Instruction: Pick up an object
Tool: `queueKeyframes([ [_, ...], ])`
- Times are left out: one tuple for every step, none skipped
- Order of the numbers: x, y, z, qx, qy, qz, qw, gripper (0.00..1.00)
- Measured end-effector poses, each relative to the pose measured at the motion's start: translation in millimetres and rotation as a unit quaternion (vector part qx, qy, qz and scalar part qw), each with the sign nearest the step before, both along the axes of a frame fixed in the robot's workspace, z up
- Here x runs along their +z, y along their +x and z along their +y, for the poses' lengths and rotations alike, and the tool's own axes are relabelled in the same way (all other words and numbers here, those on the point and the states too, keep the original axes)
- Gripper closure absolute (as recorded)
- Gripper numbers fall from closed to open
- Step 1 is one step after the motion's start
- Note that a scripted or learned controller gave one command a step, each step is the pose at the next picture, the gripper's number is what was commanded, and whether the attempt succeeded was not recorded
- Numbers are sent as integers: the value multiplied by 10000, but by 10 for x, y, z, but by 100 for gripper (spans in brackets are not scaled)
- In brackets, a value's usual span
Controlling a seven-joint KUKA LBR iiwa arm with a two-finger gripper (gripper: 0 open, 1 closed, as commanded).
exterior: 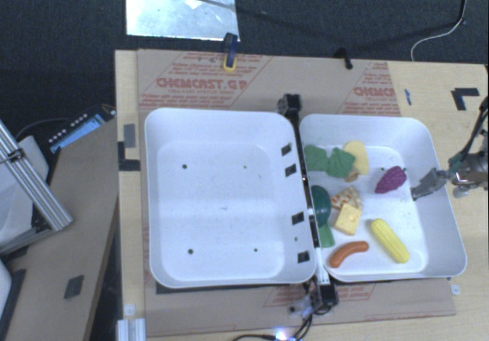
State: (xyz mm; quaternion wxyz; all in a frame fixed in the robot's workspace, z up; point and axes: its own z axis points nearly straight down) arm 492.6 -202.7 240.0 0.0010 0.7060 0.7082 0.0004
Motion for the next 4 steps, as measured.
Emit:
queueKeyframes([
  [-1502,438,401,27,19,27,10000,0],
  [-1549,979,-40,8,-15,-28,10000,0],
  [-1516,1577,287,29,-3,-33,10000,0],
  [-1542,1778,809,20,-1,-16,10000,0],
])
